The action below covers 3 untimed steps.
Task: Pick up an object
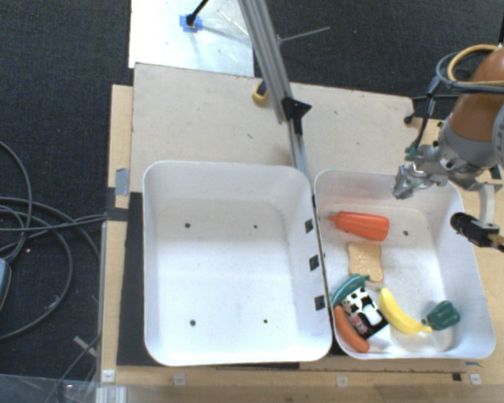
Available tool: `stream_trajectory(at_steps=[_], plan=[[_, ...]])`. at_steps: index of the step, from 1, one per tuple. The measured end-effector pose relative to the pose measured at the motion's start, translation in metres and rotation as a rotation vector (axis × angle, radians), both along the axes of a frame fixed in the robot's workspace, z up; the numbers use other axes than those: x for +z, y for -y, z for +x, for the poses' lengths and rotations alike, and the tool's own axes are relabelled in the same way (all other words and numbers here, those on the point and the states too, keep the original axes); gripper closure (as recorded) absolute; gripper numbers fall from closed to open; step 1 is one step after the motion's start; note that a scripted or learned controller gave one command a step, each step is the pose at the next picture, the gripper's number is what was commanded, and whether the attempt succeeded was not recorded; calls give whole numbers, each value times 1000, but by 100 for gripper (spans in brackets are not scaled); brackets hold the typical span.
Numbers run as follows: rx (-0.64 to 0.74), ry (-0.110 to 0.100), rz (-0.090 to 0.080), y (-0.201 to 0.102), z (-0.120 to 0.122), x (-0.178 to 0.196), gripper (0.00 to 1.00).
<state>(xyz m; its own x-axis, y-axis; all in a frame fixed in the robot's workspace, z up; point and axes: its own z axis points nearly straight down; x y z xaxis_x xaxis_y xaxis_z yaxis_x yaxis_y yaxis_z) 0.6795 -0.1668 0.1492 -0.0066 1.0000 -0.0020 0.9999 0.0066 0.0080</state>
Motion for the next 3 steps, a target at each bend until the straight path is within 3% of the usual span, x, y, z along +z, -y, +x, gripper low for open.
stream_trajectory(at_steps=[1, 2, 3], plan=[[1, 2, 0, -5, 2, 65, 100], [0, -4, 1, -5, 3, 63, 100], [4, -6, 4, -56, 6, 58, 100]])
